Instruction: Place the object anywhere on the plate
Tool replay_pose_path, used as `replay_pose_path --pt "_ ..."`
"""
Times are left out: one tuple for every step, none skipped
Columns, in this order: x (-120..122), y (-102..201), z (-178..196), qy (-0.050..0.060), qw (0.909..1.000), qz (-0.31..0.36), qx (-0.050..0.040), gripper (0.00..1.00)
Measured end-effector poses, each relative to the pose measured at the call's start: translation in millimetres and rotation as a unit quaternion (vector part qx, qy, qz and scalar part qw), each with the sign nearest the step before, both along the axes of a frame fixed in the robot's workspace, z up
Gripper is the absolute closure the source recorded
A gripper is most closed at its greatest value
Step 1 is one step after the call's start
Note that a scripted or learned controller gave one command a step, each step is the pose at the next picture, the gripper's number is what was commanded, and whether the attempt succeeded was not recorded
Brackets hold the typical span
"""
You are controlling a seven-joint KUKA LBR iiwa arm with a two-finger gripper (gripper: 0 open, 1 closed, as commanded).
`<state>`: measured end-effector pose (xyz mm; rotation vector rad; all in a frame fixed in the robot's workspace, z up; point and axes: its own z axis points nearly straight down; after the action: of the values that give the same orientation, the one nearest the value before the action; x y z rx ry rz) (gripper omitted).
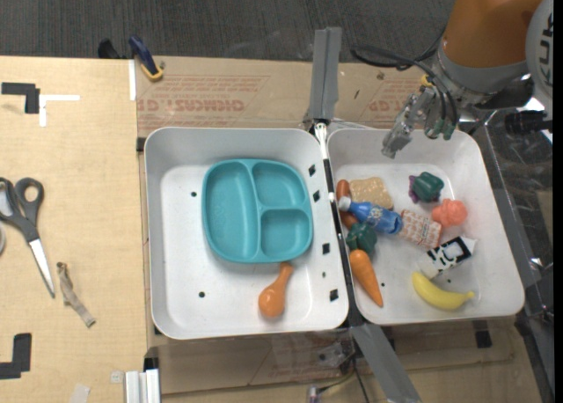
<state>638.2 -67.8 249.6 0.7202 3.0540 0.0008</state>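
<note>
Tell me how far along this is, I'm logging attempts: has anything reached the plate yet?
Nothing looks done: the teal plate in the left bin holds nothing, and the orange drumstick toy lies beside it on the bin floor. In hand: the gripper hangs over the right bin's far edge, carrying nothing visible. Left: picking an object, such as the banana, and placing it.

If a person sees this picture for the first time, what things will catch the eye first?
The teal divided plate in the left bin stands out most, with an orange toy drumstick lying just below it. The right bin holds a bright jumble of toy food, including a banana and a carrot. The hand hangs above that bin's far edge.
</note>
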Motion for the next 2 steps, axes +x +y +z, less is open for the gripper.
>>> replay_pose_path --pt "13 4 3 -0.001 0.9932 0.116 -0.0005 1.00" --pt "6 -44 55 -0.001 0.9574 0.289 -0.0013 1.00"
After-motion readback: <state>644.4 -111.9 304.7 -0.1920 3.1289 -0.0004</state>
